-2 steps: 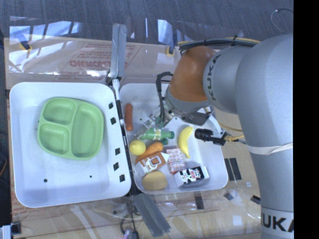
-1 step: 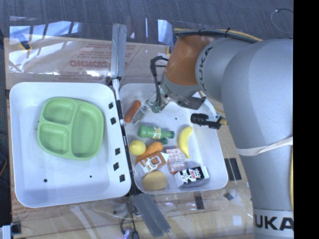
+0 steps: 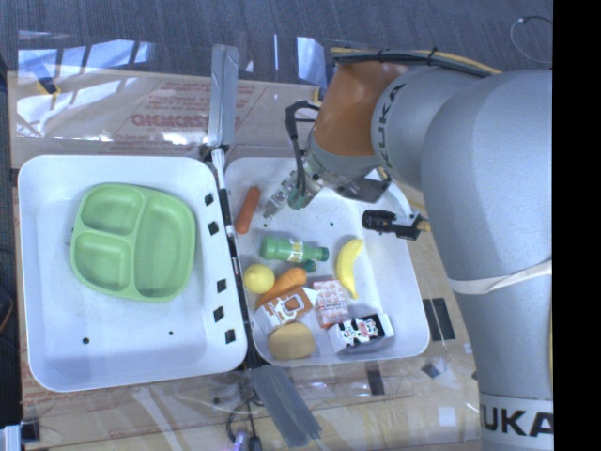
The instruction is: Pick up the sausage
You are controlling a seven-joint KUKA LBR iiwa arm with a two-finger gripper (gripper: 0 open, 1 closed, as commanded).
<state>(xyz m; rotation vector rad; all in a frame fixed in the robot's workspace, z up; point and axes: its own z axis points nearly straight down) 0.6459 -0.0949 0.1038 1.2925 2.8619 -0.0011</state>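
In the right bin [image 3: 406, 280], my gripper [image 3: 285, 198] hangs over the upper part, its fingers apart with nothing between them. The sausage [image 3: 247, 209] lies just to its left, tilted along the bin's left wall. Below sit a green bottle [image 3: 293, 250], a banana [image 3: 348, 266], a lemon [image 3: 258, 278] and a carrot [image 3: 284, 285]. A green plate [image 3: 133, 242] fills the left bin [image 3: 47, 336].

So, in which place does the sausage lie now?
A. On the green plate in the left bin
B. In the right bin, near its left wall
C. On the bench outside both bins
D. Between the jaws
B: the sausage lies on the floor of the right bin, close beside its left wall, apart from the gripper.
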